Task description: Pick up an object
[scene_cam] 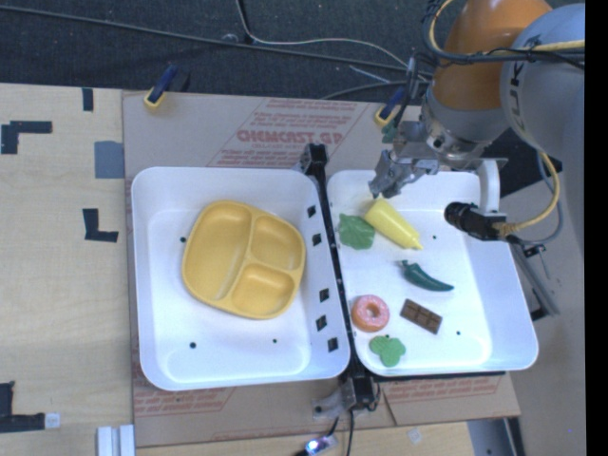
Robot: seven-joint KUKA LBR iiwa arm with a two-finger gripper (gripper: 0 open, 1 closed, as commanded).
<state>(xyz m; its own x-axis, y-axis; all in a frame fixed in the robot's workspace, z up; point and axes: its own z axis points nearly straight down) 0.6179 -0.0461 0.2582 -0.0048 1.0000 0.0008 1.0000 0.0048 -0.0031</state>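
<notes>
My gripper point(392, 180) hangs over the back left part of the right bin point(475, 345), just above the upper end of a yellow cone-shaped toy point(392, 224). A light green leafy toy point(356, 231) lies beside the cone to the left. A dark green pepper point(425, 275) sits near the bin's middle. Toward the front lie a pink donut point(370, 313), a brown chocolate bar point(421, 315) and a small green toy point(388, 350). Nothing shows between the fingers.
The left bin point(161, 283) holds a yellow divided plate point(244, 257). A black divider point(328, 255) runs between the bins. Cables point(285, 41) cross the dark floor behind the bench. The arm's grey body and orange band point(489, 36) tower at the upper right.
</notes>
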